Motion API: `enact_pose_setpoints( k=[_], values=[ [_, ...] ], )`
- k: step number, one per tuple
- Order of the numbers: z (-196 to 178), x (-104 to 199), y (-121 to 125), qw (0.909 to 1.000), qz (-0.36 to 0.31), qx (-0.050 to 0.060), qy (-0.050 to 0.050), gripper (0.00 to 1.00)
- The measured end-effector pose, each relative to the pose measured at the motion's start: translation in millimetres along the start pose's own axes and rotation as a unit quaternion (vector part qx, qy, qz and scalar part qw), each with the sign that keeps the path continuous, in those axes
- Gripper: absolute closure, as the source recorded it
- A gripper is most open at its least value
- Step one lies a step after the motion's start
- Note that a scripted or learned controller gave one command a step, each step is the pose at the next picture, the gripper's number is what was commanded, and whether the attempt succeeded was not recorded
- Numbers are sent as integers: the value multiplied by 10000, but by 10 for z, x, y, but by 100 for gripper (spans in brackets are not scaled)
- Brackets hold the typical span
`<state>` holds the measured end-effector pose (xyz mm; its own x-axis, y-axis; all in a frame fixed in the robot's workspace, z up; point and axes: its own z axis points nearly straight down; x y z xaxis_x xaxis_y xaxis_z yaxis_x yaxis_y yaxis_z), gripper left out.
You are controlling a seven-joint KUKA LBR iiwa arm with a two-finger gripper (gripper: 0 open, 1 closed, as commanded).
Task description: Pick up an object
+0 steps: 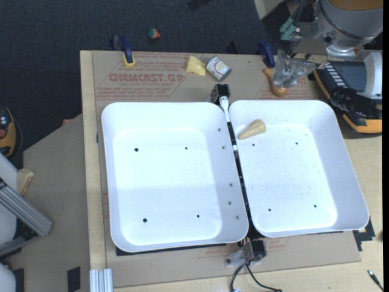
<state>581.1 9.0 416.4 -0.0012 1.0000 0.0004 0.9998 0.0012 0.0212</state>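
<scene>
**A:** Camera view first: where does the arm [347, 8] sit?

**B:** It sits at the top right, above the far edge of the bench [152, 78], well outside both bins. The grey body and its orange band fill that corner, and the gripper [287, 72] hangs down over the brown board just beyond the right bin [340, 163].

**A:** Is the pincer open, closed or gripping something?

**B:** I cannot tell. The metal tip is small and blurred, and a small orange-tan piece [278, 90] lies right at or under it on the board. Whether the two touch is unclear.

**A:** And the thing to pick up?

**B:** A tan cone-shaped object [251, 129] lies in the right bin, in its far left corner, close to the black divider [234, 157] where the two bins meet. It lies on its side, with the narrow end pointing toward the divider. It is well apart from the gripper.

**A:** What about the left bin [121, 181]?

**B:** Its white floor shows a few small dark dots, as the right bin's floor does.

**A:** Is anything else on the board?

**B:** Beyond the bins lie a yellow wedge [195, 66] and, just beside it, a small white box [218, 68]. A blue and yellow clamp [127, 50] sits at the board's far left edge. A tiny coloured ball [154, 34] rests on the dark floor beyond.
</scene>
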Motion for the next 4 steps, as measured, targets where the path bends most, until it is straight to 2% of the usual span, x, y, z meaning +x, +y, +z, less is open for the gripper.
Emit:
enact_pose_setpoints(
  k=[1,2,3,4],
  values=[
    [1004,844,-306,9999,-37,167,7,100],
    [-1069,919,-424,10000,-7,-3,23,100],
    [468,1760,178,9998,-26,177,-13,100],
    [1129,2185,-429,9999,-24,169,-12,100]
  ],
)
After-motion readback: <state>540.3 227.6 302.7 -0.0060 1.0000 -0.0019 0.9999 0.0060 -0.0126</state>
